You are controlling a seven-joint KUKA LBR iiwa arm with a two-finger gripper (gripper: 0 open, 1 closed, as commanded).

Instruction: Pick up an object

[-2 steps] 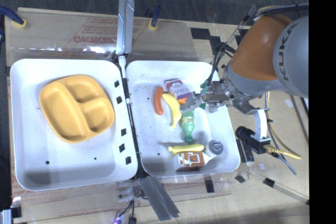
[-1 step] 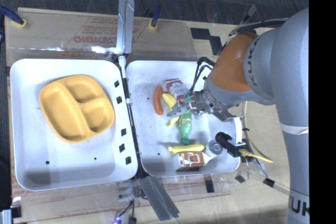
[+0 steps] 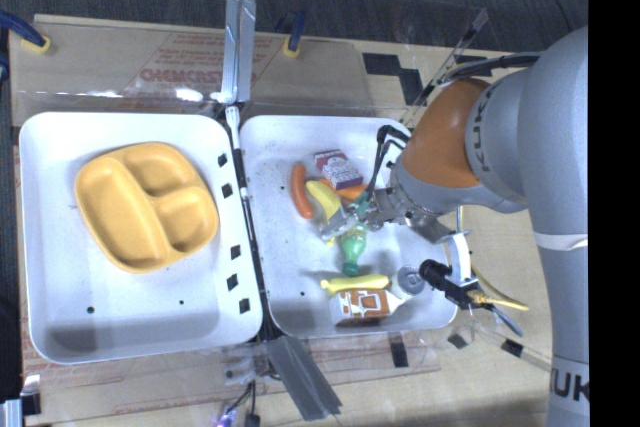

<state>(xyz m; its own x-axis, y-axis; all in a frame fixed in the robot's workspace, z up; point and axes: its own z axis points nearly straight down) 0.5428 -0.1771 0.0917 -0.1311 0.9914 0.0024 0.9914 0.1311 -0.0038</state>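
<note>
Hand (image 3: 362,211) low over toy pile, right bin (image 3: 270,295), centre frame; finger state unclear; advise centring on green bottle (image 3: 352,250), clear of banana (image 3: 322,199).

Toy foods — orange sausage (image 3: 300,191), yellow banana (image 3: 323,199), green bottle (image 3: 352,250) — crowd the right white bin's (image 3: 262,215) centre; its left strip lies open. A yellow divided plate (image 3: 146,205) fills the left bin (image 3: 40,215).

The arm (image 3: 500,150) is covering the right bin's (image 3: 270,215) far right wall and the gripper (image 3: 362,211), so finger state is being hidden. Clutter under it is blurring together; the 1 green item (image 3: 352,250) is staying unidentifiable.
</note>
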